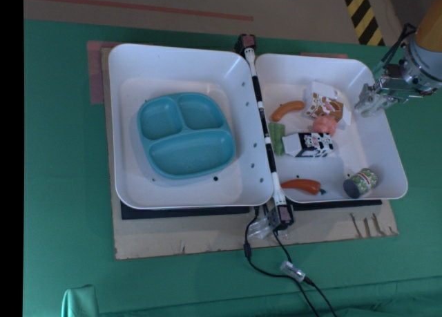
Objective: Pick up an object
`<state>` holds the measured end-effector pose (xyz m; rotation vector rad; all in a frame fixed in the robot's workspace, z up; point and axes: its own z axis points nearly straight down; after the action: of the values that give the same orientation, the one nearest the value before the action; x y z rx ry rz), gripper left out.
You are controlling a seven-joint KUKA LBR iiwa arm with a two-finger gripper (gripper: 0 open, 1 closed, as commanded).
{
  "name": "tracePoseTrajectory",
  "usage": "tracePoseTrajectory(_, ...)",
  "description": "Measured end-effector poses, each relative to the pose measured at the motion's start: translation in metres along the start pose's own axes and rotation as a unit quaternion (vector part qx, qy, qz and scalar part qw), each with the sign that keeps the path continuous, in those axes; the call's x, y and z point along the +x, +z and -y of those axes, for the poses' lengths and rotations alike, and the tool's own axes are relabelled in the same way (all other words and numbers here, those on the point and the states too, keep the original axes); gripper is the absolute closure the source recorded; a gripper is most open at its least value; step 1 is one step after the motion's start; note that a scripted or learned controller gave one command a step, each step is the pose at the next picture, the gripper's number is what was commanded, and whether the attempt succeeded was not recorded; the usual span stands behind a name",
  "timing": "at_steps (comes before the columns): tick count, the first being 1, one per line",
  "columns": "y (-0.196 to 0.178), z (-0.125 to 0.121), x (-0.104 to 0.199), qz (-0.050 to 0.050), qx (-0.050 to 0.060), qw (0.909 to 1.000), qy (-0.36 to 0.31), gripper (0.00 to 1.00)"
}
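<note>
my fingers (367, 101) over right bin's (387, 150) far edge, can't tell if spread or clenched tbh. nearest target: snack box (324, 103) just left of them. plan: slide left, drop straight, avoid pink lump (324, 126) touching it

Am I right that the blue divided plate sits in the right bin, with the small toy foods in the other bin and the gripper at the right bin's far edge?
Not quite. The camera view shows the blue divided plate in the left bin. The toy foods lie in the right bin, and the gripper is at that bin's far edge, as you said.
</note>
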<state>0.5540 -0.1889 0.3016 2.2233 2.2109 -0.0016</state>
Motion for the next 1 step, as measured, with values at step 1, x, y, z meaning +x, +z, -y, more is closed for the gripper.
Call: tracePoseTrajectory(1,-0.0065,0.0551,0.0007,-0.001,0.001,1.0000,0.000,1.00)
